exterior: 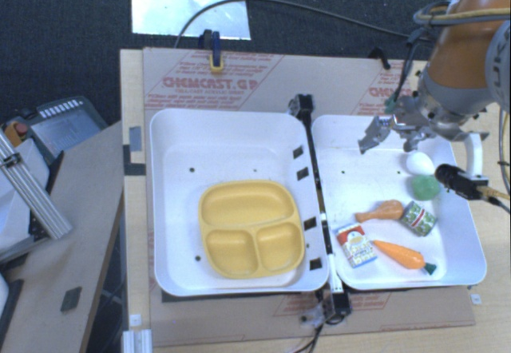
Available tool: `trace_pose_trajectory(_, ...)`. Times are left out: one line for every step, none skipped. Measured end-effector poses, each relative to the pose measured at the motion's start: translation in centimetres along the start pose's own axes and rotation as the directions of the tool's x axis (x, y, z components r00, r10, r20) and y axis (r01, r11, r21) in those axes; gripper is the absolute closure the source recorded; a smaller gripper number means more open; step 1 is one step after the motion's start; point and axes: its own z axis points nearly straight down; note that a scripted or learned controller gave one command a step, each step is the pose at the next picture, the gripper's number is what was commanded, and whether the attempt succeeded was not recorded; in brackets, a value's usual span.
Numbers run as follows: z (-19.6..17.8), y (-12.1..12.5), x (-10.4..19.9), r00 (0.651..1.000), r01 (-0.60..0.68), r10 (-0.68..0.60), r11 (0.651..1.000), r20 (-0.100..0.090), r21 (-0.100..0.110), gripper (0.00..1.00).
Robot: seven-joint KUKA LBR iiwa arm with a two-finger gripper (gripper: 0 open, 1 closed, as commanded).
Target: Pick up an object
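Note:
The right bin (349, 176) holds several small items. A white egg (418, 162) lies by the far right side, with a green ball (425, 187) just in front of it. Nearer the front are a tan drumstick (382, 212), a small green-labelled can (417, 218), a little red and white carton (357, 247) and an orange carrot (402, 255). My gripper (395, 139) hangs over the bin's back part, left of and above the egg. It is open, and nothing sits between its fingers.
The left bin (172, 128) carries a yellow divided plate (251, 228). A black divider strip (310, 184) runs between the bins. A black cable and a black part of the arm (459, 178) reach over the right bin's right edge.

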Motion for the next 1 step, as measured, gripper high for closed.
trace_pose_trajectory(-0.63,0.23,0.01,1.0,0.002,-0.002,1.0,0.001,-0.012,0.0)
